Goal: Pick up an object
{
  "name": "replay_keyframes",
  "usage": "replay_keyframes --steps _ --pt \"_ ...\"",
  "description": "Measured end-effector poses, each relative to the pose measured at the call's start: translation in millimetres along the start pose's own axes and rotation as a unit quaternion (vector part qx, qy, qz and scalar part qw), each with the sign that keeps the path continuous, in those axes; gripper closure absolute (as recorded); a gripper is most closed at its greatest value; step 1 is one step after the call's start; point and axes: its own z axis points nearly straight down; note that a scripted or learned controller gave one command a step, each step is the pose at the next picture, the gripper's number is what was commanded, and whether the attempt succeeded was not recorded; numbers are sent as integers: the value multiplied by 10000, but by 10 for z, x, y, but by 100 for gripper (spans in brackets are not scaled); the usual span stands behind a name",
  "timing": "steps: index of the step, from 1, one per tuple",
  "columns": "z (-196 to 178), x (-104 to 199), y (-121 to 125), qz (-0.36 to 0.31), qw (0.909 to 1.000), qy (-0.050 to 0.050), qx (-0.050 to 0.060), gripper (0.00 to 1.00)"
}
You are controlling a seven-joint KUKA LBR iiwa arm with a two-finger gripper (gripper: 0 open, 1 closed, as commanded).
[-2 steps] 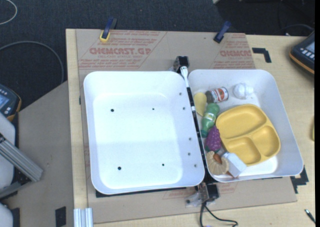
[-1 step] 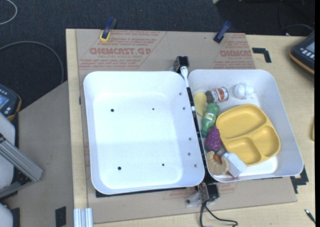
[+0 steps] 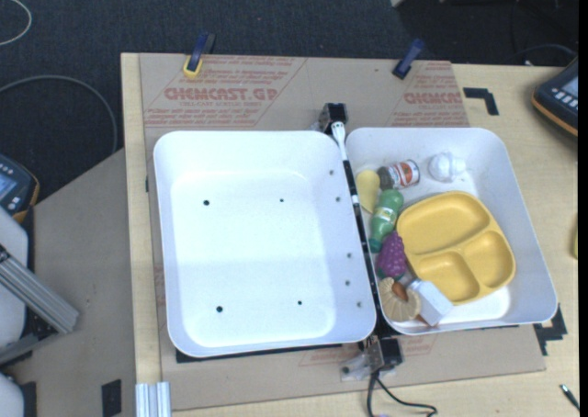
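The right bin (image 3: pixel 491 153) holds a yellow divided tray (image 3: pixel 455 245) lying at a slant. Along the bin's left wall sit a pale yellow item (image 3: pixel 367 187), a green bottle (image 3: pixel 386 208), and a purple grape bunch (image 3: pixel 392 255). A small red-labelled can (image 3: pixel 401 174) and a white ball-like object (image 3: pixel 446 165) lie near the far wall. At the near left corner rest a brown-and-tan item (image 3: pixel 399 297) and a white block (image 3: pixel 430 301).
The left bin (image 3: pixel 257 241) is a white tray with a few dark holes in its floor. Both bins sit on a cardboard sheet (image 3: pixel 276 84) held by clamps (image 3: pixel 197 55). A cable (image 3: pixel 386 388) runs off the front edge.
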Motion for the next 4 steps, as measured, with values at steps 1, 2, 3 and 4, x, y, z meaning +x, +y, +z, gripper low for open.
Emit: replay_keyframes --steps 1,2,3,4 --pt "1788 206 747 -8 9999 75 127 100" --pt "1358 791 218 -9 9999 69 74 100" --pt "1270 754 241 11 10000 48 57 100" --pt "444 1364 -19 -18 10000 54 12 100"
